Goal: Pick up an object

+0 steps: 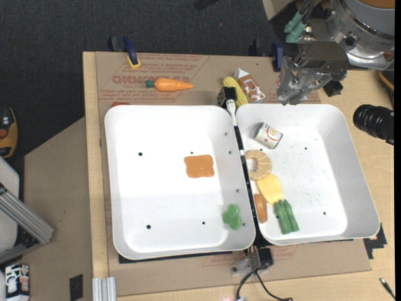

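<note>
Small white can [269, 135] on its side, right bin, far-left area.

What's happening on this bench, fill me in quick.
A grey robot arm is set to pick up an object. Its gripper hangs over the back edge of the right bin, above a small can, a yellow piece and a green vegetable. The left bin holds an orange piece and a green floret. A toy carrot lies on the board behind.

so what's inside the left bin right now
The left bin holds an orange flat piece near its middle and a green leafy toy at its near right corner. A few dark dots mark its floor. Nothing covers any part of it.
</note>
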